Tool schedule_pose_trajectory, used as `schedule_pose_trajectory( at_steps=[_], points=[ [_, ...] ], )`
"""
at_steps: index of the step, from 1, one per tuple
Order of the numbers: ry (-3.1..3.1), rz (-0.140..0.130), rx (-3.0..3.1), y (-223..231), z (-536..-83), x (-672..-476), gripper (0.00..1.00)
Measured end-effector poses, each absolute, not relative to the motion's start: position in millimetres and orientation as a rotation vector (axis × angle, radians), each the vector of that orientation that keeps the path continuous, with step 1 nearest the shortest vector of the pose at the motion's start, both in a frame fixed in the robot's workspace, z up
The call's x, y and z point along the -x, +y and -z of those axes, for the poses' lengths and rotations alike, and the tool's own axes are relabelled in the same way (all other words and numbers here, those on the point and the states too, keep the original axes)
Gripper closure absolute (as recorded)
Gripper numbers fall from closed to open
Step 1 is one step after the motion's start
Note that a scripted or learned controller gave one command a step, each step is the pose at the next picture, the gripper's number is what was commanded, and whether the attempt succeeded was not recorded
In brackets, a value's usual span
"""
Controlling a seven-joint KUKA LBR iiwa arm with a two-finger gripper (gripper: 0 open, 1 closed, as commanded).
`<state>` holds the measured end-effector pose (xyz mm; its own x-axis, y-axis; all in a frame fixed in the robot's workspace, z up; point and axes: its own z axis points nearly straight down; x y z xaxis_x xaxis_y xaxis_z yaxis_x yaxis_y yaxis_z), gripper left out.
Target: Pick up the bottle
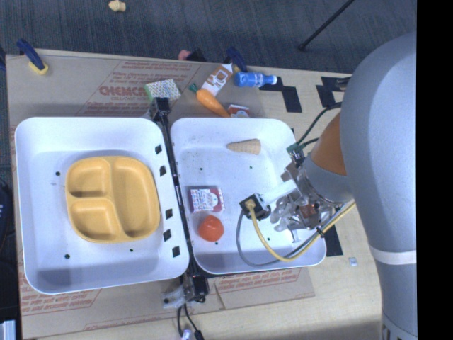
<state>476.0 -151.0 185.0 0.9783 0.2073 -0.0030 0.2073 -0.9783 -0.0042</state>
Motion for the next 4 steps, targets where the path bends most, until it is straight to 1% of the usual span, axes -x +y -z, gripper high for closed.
schedule_pose_trajectory(
  at_steps=[1,2,3,4],
  points=[
    [-0.328,-0.004,3.121,-153,-190,-476.3,1.0],
    [-0.384,-0.007,3.112,-164,-188,-475.7,1.0],
    [-0.327,-0.005,3.121,-176,-190,-475.9,1.0],
    [-0.322,-0.004,3.121,-211,-192,-475.9,1.0]
  ],
)
